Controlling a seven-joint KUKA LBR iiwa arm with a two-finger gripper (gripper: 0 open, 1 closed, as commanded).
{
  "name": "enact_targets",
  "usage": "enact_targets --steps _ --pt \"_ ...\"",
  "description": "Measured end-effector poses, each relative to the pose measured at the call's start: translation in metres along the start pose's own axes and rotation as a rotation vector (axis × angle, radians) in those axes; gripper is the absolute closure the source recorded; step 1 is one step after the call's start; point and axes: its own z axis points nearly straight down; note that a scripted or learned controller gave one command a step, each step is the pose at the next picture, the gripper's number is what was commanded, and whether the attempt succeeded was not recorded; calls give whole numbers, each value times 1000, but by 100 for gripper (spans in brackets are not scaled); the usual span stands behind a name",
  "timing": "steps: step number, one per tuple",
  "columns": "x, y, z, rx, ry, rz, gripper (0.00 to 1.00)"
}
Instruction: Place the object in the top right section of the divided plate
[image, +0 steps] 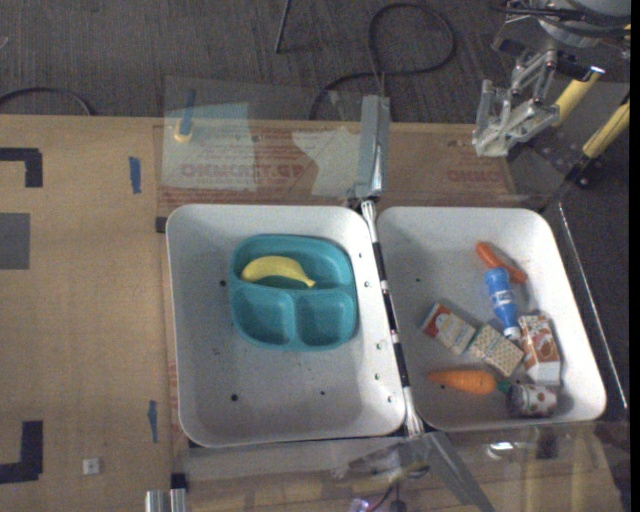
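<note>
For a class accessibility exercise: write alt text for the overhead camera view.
A yellow banana lies in the large section of a teal divided plate in the left white bin. The right bin holds two carrots, a blue bottle and small cartons. The gripper hangs beyond the bins.

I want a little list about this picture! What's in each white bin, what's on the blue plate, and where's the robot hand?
left bin: holds a teal divided plate
plate contents: a banana in the large far section
right bin: two carrots, a blue bottle, small food boxes, a small can
gripper: hanging beyond the right bin's far edge, above the bench, away from the toys
</note>
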Motion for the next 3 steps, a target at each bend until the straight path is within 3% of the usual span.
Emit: enact_targets --steps 1,2,3 --pt "90 -35 0 -1 1 -198 100" --pt "115 -45 0 -4 0 -650 100" --pt "131 -51 1 -5 -1 -1013 100"
